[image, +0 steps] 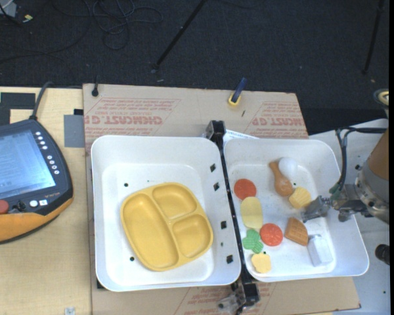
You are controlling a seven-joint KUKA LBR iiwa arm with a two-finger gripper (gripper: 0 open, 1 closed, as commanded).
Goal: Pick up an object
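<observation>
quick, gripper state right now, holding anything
gripper: cannot be told; it sits low over the right bin at its right side, beside the yellow piece, with nothing seen between its tips.

Wooden bench (39, 268) with a sheet of brown printed cardboard (184, 113) spread over its middle. Two shallow white bins sit side by side on the cardboard: left bin (111, 156), right bin (345, 254), rims touching along the centre. A handheld control pad (23, 179) with screen lies on the bare bench at far left, beside the left bin.
</observation>
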